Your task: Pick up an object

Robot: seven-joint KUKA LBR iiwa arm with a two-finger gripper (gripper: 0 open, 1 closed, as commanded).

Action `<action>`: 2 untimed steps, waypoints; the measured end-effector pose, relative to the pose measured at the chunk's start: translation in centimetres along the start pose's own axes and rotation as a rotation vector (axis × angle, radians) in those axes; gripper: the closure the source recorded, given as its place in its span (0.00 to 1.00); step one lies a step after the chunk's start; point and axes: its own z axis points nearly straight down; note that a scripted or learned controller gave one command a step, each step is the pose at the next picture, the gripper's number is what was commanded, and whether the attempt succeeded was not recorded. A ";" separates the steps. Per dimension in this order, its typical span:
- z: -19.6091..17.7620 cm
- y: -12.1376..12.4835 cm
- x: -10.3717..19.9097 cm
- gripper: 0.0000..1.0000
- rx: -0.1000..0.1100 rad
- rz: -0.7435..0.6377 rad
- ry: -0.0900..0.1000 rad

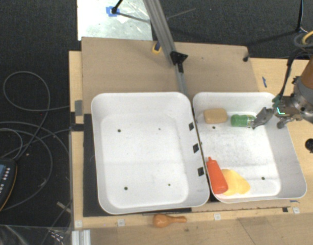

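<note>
The gripper hung over the right bin, touching a small, rounded green object near the far wall; whether its jaws gripped could not be told.

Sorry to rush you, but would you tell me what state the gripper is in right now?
Gripper: at the far side of the right bin, beside the green object; open or shut cannot be told, and nothing visibly held.
</note>
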 end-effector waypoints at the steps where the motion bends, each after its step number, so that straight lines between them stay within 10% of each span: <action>1: -0.2 0.1 0.0 0.00 -0.004 -0.001 -0.001; 2: 4.3 -0.7 0.3 0.00 0.000 0.004 0.000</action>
